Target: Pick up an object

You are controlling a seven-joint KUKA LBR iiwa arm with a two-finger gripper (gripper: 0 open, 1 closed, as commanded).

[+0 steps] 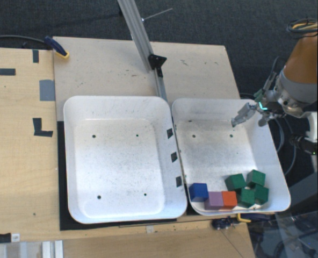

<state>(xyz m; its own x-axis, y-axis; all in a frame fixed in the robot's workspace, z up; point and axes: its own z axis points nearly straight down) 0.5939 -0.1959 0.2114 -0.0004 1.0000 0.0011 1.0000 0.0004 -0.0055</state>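
Observation:
Several small blocks lie in the near right corner of the right bin: a blue cube, a purple block, an orange block and several green blocks bunched together. My gripper hangs over the bin's far right edge, well behind the blocks. Its fingers are open with nothing between them. The grey arm with its orange band comes in from the right.
The left bin sits beside the right one. A slanted metal rail crosses the bench behind the bins. A blue-and-yellow tool lies at the far left. Cables hang beside the arm on the right.

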